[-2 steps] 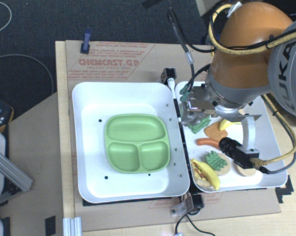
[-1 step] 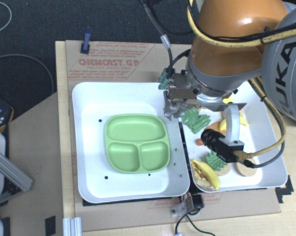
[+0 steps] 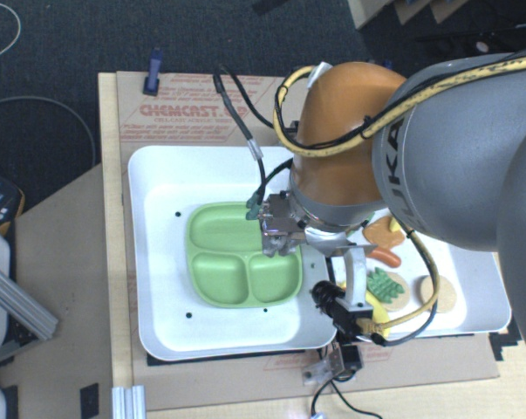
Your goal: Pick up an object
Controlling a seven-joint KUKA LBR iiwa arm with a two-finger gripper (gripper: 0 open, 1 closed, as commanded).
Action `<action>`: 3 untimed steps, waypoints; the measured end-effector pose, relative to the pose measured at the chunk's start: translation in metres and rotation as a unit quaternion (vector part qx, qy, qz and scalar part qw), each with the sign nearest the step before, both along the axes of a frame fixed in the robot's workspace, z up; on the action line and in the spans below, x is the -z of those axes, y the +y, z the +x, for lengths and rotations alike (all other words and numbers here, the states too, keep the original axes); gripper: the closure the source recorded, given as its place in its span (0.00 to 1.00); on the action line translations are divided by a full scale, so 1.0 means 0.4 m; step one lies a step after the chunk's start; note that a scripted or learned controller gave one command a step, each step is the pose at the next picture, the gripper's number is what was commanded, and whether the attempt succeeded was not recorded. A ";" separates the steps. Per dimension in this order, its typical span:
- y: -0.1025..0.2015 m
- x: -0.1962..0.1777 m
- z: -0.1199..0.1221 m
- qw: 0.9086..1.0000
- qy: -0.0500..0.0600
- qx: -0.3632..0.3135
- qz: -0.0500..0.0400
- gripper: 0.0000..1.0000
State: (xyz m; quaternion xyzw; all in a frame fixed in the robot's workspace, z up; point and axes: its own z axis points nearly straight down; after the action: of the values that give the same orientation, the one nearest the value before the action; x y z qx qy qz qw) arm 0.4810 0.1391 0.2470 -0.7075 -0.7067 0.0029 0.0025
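Plate (image 3: 236,256), green and three-part, is judged light, stiff and slick, best pinched at its thin right rim; gripper (image 3: 276,234) hangs there, its opening not discernible.

A divided plate (image 3: 242,256) lies in the left bin (image 3: 158,234), toward its three o'clock side. The gripper (image 3: 276,230) sits over the plate's two o'clock edge. In the right bin (image 3: 481,317), at three o'clock, small toy foods (image 3: 386,273) lie clustered together.
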 end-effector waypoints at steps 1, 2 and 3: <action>-0.017 -0.399 -0.002 1.000 -0.011 -0.002 0.002 1.00; -0.015 -0.407 -0.003 1.000 -0.005 -0.002 0.000 1.00; -0.171 -0.049 -0.002 1.000 0.002 0.003 -0.001 1.00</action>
State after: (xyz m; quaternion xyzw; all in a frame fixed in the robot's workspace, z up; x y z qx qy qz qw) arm 0.4801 0.0708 0.2667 -0.7095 -0.7047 0.0049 0.0034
